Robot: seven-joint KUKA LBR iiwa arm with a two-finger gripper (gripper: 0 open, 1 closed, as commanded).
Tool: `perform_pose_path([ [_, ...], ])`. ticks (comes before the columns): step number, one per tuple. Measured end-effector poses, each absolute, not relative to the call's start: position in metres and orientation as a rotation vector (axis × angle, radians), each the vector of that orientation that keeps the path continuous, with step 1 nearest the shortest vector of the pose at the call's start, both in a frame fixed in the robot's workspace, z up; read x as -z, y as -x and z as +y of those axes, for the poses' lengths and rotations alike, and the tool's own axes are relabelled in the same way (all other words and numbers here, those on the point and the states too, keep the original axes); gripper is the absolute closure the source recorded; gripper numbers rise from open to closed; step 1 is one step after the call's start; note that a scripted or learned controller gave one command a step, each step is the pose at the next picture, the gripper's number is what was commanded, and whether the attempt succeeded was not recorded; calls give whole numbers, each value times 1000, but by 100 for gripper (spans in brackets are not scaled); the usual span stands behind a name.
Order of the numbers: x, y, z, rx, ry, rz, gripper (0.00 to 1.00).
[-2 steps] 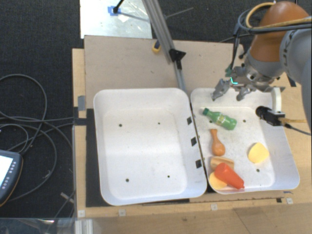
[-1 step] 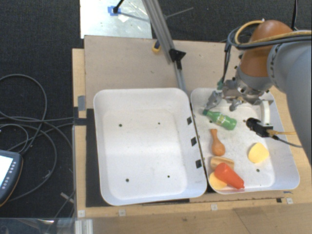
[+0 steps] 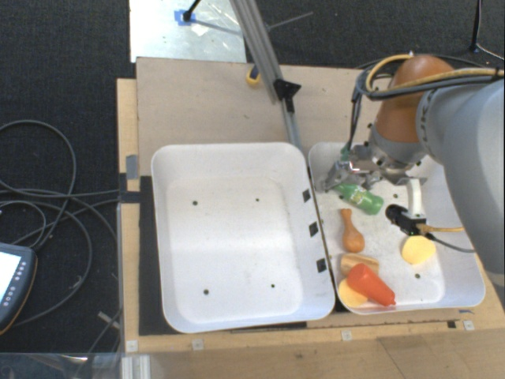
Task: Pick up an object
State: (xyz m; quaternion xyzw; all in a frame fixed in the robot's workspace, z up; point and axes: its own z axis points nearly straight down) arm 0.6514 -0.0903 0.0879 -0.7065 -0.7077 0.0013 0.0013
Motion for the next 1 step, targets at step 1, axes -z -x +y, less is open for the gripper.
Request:
perform_pose_path([
  [1,-102,-653,-91,3,2221,-2224,100],
])
